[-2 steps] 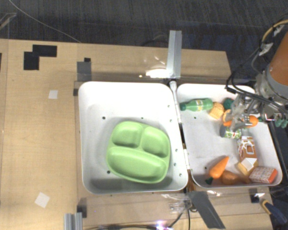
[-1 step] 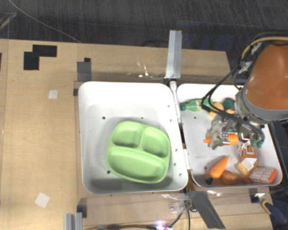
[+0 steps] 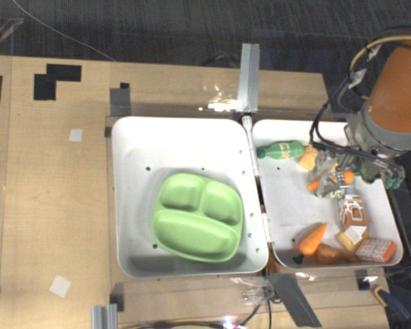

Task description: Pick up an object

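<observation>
One fixed camera here, perched high above the pale wooden counter (image 3: 48, 204), looking down at a slant. Both shallow white bins (image 3: 192, 132) sit mid-frame at middling range, dark floor along the top, the grey, orange-banded arm (image 3: 397, 94) entering from the right.

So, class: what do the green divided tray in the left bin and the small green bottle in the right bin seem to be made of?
The green three-compartment tray looks like moulded plastic: uniform colour, rounded edges, soft sheen. The small green bottle with a yellow label is probably plastic too, slightly glossy; too small to be sure.
</observation>
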You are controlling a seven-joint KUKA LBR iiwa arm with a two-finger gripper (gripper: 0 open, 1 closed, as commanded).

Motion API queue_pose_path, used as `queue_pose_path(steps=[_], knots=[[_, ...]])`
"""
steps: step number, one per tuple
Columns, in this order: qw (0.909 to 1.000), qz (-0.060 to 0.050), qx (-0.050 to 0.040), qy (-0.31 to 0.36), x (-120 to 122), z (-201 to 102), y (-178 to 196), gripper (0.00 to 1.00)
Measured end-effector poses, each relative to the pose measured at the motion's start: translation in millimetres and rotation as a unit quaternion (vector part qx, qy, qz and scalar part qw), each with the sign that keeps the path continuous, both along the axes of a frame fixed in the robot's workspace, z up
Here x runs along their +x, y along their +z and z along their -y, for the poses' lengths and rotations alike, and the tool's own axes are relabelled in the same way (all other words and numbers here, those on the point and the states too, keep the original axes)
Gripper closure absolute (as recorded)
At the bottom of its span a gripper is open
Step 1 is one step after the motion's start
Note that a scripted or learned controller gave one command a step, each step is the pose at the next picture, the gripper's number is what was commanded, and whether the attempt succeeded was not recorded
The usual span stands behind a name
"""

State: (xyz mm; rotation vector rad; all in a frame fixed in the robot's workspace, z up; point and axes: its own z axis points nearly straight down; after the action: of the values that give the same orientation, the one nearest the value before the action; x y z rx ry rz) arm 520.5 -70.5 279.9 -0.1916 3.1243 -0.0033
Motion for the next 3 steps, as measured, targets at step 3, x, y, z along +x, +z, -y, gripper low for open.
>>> queue_pose_path(steps=[3], knots=[[1.0, -0.001, 0.0005, -0.006, 71.0, -4.0, 8.3, 1.0]])
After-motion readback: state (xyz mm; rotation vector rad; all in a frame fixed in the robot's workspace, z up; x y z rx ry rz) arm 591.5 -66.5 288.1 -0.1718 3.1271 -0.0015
